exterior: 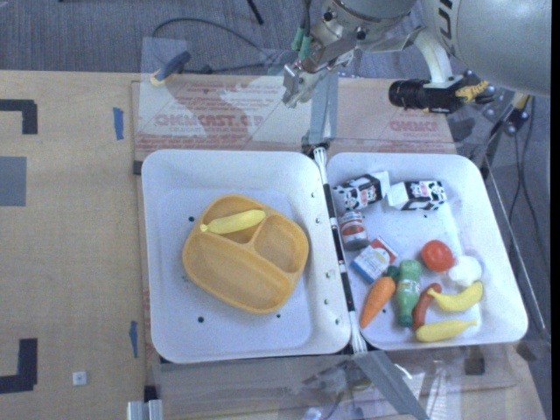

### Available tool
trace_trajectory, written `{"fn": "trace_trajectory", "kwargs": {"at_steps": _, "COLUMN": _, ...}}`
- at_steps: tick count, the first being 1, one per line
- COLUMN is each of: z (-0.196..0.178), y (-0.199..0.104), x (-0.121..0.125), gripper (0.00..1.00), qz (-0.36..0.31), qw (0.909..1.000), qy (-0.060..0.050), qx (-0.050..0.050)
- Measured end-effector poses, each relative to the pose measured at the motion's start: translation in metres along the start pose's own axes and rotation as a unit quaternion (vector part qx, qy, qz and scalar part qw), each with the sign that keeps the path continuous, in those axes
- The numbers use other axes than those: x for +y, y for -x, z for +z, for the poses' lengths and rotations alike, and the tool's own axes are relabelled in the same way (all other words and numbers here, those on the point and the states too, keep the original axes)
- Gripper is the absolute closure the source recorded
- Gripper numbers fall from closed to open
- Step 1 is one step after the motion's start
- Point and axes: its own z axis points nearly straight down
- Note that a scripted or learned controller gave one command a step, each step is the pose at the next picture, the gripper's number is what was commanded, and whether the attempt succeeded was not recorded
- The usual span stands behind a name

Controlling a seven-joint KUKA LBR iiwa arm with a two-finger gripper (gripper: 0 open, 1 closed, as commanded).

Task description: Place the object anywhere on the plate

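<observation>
A yellow divided plate (246, 254) lies in the left bin (166, 234). A yellow banana (233, 222) rests in the plate's far compartment. My gripper (296, 87) hangs high above the far edge of the bins, near the seam between them, away from the plate. Nothing shows between its fingers.
The right bin (494, 234) holds two cow-print cartons (360, 192), a small can (353, 231), a red-and-blue box (374, 260), a carrot (378, 299), a green bottle (407, 292), a tomato (437, 255), a white egg (465, 269), a sausage and two bananas (456, 299).
</observation>
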Motion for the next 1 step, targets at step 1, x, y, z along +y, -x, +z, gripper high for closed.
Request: {"fn": "trace_trajectory", "kwargs": {"at_steps": 1, "z": 0.0609, "y": -0.0943, "x": -0.0132, "gripper": 1.0, "qz": 0.06, "qw": 0.9982, "qy": -0.005, "qx": 0.003}}
